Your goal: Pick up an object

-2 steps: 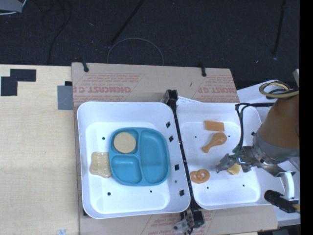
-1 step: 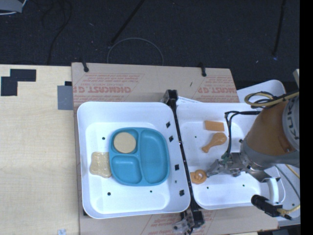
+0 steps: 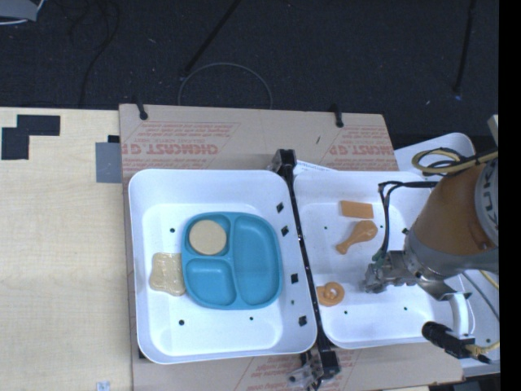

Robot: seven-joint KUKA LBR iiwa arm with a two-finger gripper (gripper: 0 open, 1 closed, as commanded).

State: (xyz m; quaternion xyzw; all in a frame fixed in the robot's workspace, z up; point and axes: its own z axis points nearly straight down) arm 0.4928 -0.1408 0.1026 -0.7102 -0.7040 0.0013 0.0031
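Two shallow white bins sit side by side, and the right bin [image 3: 358, 332] holds three small orange things. An orange spoon-shaped piece [image 3: 358, 235] lies on the floor, long axis slanting, round end up-right, narrow handle pointing down-left. Just above it lies a flat orange rectangular piece [image 3: 356, 209]. Below it, near the divider, rests an orange ring [image 3: 330, 293]. The gripper [image 3: 376, 281] hangs right of that ring, apart from it; whether its claw is apart or together cannot be told.
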